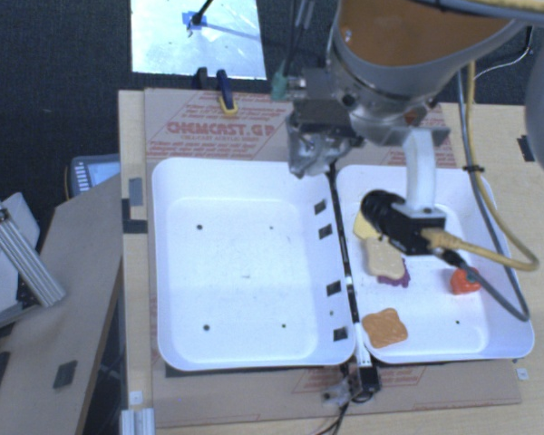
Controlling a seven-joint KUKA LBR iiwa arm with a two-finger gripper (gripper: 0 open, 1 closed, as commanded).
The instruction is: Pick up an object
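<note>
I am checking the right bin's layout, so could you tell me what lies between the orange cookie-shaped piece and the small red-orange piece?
In the camera view, nothing lies between the cookie-shaped piece and the red-orange piece; that stretch of the right bin is bare white floor.

Toys (384, 259) in right bin (499, 333)

Setting: robotics lab or test cell. Evidence: grey and orange industrial arm (417, 34) with cables (490, 252) hung over a plywood bench (131, 243); two white bins (236, 270) side by side on a cardboard sheet (213, 130) printed "CHEMCAST", held by clamps (225, 93); aluminium extrusion (18, 252) at left; dark carpet floor (54, 53); toy food pieces (385, 327) as test items in the right bin.
</note>
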